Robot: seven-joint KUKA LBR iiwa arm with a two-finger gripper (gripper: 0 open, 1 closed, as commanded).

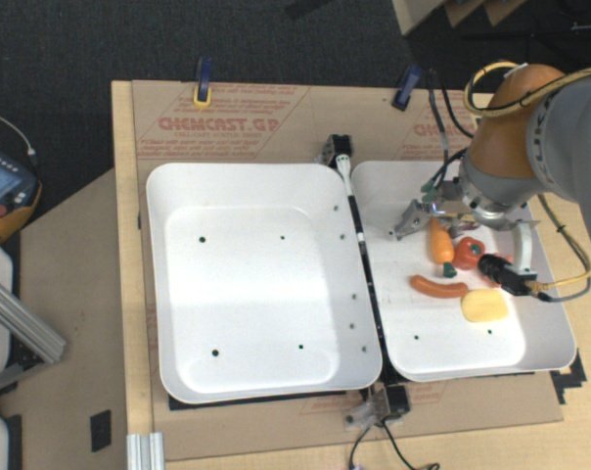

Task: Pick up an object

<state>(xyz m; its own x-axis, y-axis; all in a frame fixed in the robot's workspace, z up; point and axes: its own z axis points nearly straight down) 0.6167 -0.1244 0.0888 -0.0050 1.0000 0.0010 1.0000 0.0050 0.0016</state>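
1 fixed camera looks down at a slant on the bench [276, 116], both white bins [178, 262] in frame, from moderately far.

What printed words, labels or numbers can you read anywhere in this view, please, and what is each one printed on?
"CHEMCAST GP", in red, upside-down letters, on the brown cardboard sheet behind the left white plastic bin; the last letters are uncertain.
Smaller red print under it on the same sheet: too blurred to read.
Red print on the cardboard behind the right white plastic bin: partly hidden and too blurred to read.
The blue screen of the device at the left edge: unreadable.
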